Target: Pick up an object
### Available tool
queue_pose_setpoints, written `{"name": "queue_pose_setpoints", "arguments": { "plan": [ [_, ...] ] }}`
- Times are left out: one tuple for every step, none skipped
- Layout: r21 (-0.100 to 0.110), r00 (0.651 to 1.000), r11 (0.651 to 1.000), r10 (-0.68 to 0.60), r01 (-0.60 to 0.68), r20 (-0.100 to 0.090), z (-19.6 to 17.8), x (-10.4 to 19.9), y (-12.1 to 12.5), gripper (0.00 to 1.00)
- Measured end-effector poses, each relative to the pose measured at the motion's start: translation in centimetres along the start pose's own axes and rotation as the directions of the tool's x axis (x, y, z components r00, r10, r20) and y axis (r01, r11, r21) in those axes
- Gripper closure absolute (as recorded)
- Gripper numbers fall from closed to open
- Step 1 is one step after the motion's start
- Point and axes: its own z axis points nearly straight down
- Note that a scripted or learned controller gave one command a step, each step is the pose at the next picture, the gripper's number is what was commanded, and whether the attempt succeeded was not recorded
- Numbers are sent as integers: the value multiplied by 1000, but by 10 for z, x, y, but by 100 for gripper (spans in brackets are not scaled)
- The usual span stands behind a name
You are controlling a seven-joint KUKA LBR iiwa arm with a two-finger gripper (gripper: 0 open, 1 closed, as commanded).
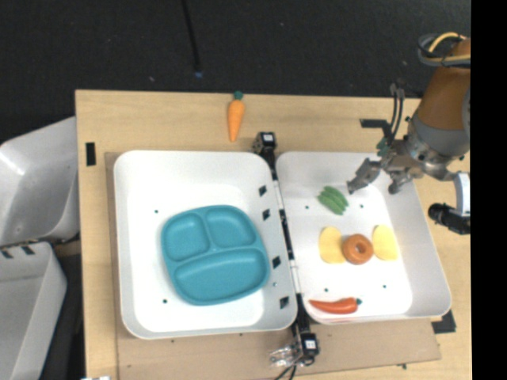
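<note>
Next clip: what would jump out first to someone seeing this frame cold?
Probably the big blue divided plate lying alone in the left bin. Next, the bright toy food in the right bin: a green vegetable, two yellow pieces flanking an orange ring, and a red chili at the near edge. A carrot lies on the bench behind the bins, and the gripper hovers open beside the green vegetable.

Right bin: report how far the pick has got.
Done: nothing lifted; the green vegetable, yellow pieces, donut and red chili all lie in the right bin. In hand: the hand sits open, holding nothing, near the bin's far edge. Left: descend, grasp, lift.
</note>
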Motion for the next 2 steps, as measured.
{"name": "queue_pose_setpoints", "arguments": {
  "plan": [
    [-14, 1000, 1000, -3, 3, 2, -9, 0, 3, 0],
    [-11, 1000, 1000, -6, 6, 3, 35, 4, 7, 0]
  ]
}}
